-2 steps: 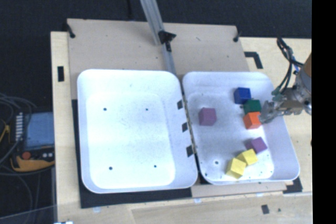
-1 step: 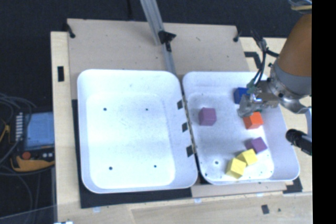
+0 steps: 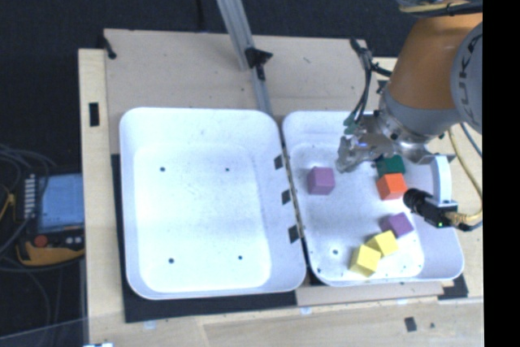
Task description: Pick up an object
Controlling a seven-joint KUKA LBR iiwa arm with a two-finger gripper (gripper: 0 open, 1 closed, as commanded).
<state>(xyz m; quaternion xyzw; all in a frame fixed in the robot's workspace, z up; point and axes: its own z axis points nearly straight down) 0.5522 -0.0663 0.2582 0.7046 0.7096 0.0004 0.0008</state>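
Six small blocks are lying in the right bin (image 3: pixel 325 126), and none is lifted yet, so the pick is still ahead. The gripper (image 3: pixel 349 157) is hovering near that bin's far edge, just beside the purple cube (image 3: pixel 321 180); whether it is spread or closed, I cannot tell. Green (image 3: pixel 391 164), orange (image 3: pixel 392 185), violet (image 3: pixel 398 223) and two yellow blocks (image 3: pixel 374 252) are clustering toward the near right corner. All are looking matte and hard-edged, against smooth, glossy white plastic with rounded corners.

The grey arm with its orange band (image 3: pixel 431 53) reaches in from the right, wrist bent downward. Its metal two-finger tool (image 3: pixel 348 158) hangs low, pointing down and slightly leftward.
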